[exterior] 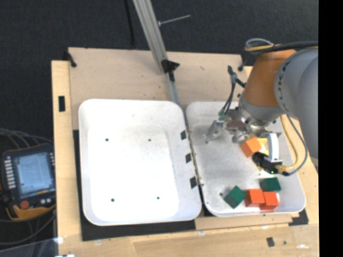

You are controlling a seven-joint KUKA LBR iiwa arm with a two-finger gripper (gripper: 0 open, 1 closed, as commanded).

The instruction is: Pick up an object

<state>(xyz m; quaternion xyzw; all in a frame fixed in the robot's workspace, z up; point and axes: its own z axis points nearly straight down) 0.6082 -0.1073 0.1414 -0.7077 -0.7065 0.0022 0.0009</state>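
While the gripper [252,138] hung over the right bin [214,159], an orange block [253,145] sat at its tip; whether it was clamped, I cannot tell. Spare blocks [256,196] clustered toward five o'clock, likely leftovers.

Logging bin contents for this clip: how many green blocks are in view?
2, both in the right bin. One green block lies near its front edge, left of the orange blocks; the other sits just behind them. The arm overhangs that bin and may hide more.
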